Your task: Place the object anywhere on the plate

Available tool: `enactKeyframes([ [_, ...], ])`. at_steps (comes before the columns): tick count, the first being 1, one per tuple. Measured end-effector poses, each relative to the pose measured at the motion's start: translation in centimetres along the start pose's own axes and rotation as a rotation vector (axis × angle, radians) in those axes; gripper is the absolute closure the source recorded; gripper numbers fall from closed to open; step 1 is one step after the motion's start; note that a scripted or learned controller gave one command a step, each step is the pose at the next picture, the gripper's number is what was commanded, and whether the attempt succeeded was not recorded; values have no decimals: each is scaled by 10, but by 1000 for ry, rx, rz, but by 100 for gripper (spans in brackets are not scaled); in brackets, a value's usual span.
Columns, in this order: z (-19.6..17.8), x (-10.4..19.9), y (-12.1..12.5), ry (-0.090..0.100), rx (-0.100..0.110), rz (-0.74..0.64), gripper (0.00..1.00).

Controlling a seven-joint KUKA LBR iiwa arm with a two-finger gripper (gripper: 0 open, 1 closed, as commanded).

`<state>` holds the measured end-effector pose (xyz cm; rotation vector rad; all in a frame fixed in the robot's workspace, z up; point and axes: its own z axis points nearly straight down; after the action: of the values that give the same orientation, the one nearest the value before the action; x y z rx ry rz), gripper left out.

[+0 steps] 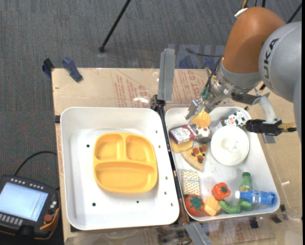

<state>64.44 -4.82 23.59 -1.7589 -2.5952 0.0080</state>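
Bench seen from above at a slant, bearing two shallow white bins side by side. At far left, on the floor, lies a black handheld control pendant with a lit screen (22, 204). The left white bin (75, 162) holds a yellow plastic plate with three compartments (125, 162), lying flat near the bin's middle. The right white bin (268, 172) is crowded with toy food: a purple-and-white packet (182, 133), a pizza slice (197, 156), a round white lid-like dish (230, 145), a waffle-patterned cracker (190, 181), a red tomato (195, 204), an orange-red pepper (220, 191), a green bottle (245, 180) and a blue bottle lying on its side (257, 197). Above that bin's upper left part hangs the grey arm's two-finger gripper (201, 112), its fingers closed around a small yellow toy piece (202, 119), which sits lifted just over the packet and well apart from the plate.
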Motion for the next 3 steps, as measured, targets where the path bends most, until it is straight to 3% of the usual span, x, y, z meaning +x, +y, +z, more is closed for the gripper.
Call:
enactKeyframes([
  [1, 27, 85, 7, 1, 1, -20, 100],
  [2, 54, 161, 7, -1, 1, -202, 100],
  [3, 74, 261, 1, 0, 3, -223, 100],
])
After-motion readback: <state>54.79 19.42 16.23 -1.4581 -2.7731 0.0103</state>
